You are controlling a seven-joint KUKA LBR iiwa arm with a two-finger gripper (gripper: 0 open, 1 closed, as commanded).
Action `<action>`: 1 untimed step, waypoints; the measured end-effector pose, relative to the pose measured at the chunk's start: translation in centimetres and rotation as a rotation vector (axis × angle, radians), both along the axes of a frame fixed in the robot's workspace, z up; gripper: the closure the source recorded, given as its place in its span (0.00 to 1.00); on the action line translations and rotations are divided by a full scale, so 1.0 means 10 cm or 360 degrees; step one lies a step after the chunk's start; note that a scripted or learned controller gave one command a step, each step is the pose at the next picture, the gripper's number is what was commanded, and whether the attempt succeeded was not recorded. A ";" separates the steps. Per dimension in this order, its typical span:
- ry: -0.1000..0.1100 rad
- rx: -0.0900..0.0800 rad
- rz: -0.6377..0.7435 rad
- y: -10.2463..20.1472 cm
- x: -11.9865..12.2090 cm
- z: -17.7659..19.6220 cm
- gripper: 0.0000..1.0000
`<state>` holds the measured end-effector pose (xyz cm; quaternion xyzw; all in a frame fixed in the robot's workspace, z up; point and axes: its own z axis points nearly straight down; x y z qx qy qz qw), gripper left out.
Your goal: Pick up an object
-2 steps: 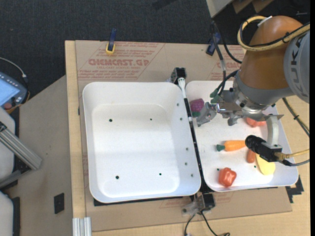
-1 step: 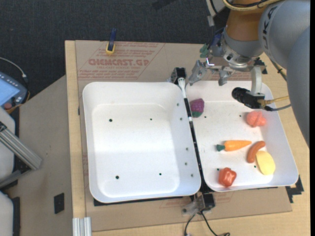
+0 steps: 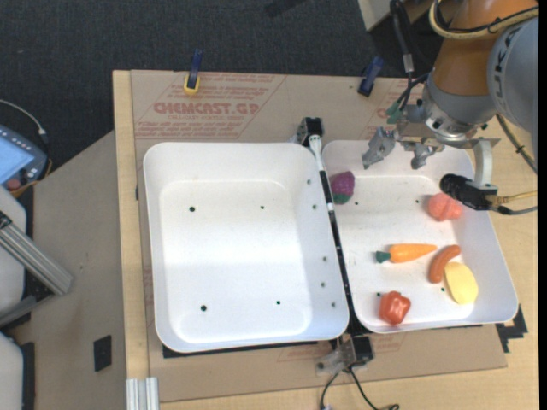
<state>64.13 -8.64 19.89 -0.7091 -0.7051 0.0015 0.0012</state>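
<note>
My gripper (image 3: 400,149) hangs over the far end of the right-hand bin (image 3: 479,310), fingers spread apart and pointing down, with nothing between them. No object is picked yet; I judge I am at the choosing and approach stage.

The nearest candidate is the small purple piece (image 3: 342,185), below and to the left of my fingers, tucked close against the bin's left wall. That wall could block one finger, so a grasp there would want the fingers aligned along the wall rather than across it. Down and to the right of me lies a pink lump (image 3: 443,207), right beside a black part of the rig. Further toward the near end are an orange carrot (image 3: 408,252) with a green tip, a reddish sausage shape (image 3: 442,263) touching a yellow piece (image 3: 461,282), and a red pepper (image 3: 394,307) lying by itself.

All look like smooth moulded plastic toy food: rounded, glossy, probably slippery. The carrot is long and tapered, lying apart from its neighbours, so closing across its thick middle seems the safest choice. The sausage and yellow piece crowd each other, which risks nudging one while gripping the other. The bin floor is smooth white plastic, so anything pushed may slide.
</note>
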 end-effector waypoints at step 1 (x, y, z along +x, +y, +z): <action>-0.0037 -0.0005 0.0011 0.04 -0.06 1.73 0.00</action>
